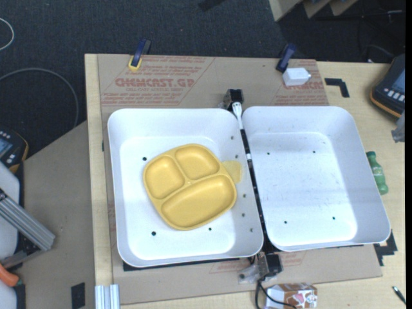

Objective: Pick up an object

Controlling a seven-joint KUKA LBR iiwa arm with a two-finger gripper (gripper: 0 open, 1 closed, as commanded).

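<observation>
Lying flat and right way up in the left bin (122,172): a yellow divided plate (189,187), with two small compartments facing the tabletop's far edge and one long compartment facing the near edge. Sitting near the middle of that bin's floor, turned a little askew to the bin walls, touching none of them. Peeking out from the plate's right rim: a small pale yellow piece (232,170), too unclear to name.

Standing just beside it to the right: the right bin (309,172), showing a bare white floor speckled with small dark marks. Running along the seam between the two bins, from the far side towards the near side: a thin black cable (248,163).

Carrying both bins: a light brown tabletop (193,85) bearing red print along the far strip. Gripping the far edge near the left corner: a blue and yellow clamp (138,55). Gripping the same edge farther right: a dark blue clamp (286,57), with a small white block (296,76) resting just beside it. Lying along the tabletop's right edge, close to the right bin's outer wall: a small green object (377,172). Resting at the near edge below the seam: a little brown and white box (300,296).

Regarding the jaws, spread or pressed together: not telling from here.
</observation>
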